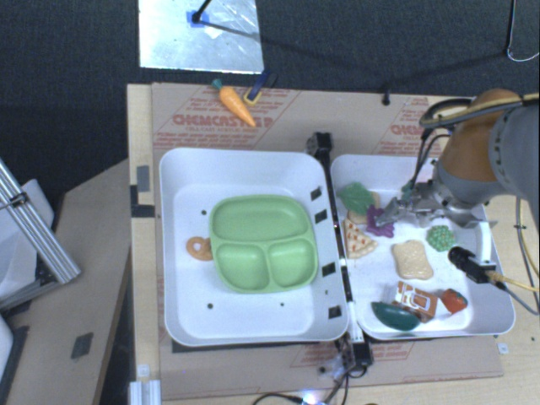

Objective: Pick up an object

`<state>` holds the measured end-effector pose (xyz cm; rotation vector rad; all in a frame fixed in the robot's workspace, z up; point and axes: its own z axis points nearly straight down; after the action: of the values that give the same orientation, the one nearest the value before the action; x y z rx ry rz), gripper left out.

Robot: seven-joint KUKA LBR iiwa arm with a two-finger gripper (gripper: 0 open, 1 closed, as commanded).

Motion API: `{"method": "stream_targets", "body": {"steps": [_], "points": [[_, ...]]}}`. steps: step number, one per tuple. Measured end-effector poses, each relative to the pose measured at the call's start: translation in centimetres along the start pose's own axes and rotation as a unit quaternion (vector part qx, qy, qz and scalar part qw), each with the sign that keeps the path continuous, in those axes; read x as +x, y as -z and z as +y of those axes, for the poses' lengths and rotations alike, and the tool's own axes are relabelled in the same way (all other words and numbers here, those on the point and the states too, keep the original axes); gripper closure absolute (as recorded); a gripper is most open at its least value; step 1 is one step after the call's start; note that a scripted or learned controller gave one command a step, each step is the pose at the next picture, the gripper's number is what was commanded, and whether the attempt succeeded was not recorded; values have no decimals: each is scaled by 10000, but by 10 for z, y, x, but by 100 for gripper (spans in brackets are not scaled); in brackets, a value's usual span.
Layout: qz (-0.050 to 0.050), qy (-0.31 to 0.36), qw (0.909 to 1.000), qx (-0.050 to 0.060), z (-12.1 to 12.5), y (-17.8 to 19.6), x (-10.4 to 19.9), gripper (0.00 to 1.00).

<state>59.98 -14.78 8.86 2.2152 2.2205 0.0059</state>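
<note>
Overhead, the camera view shows 2 white bins side by side, and the arm reaches in from the right over the right bin. Its gripper sits low among the toys there, just beside a purple piece and near a green leafy piece; how the tool stands, wide or narrow, I cannot tell, since the wrist hides it. Nothing is visibly held. Other candidates lie close by in that bin: a waffle-patterned slice, a tan bread-shaped piece, a small green bumpy ball, a dark green piece and a red piece. The left bin carries a green divided plate with a small pretzel beside it (a toy carrot lies outside both bins, on the board behind). My judgement is that crowding is the main risk: the purple and leafy pieces are so close together that a closing grasp could catch an edge, nudge 1 away, or pinch both and drop them on lifting.
</note>
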Motion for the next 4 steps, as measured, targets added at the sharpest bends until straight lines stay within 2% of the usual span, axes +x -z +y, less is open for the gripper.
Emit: {"method": "stream_targets", "body": {"steps": [1,2,3,4], "points": [[-8,-2,10000,-29,1,11,0,100],[-2,3,10000,3,-3,73,-1,100],[-2,4,10000,5,-6,118,-5,100],[0,7,10000,9,-5,137,-5,100]]}}
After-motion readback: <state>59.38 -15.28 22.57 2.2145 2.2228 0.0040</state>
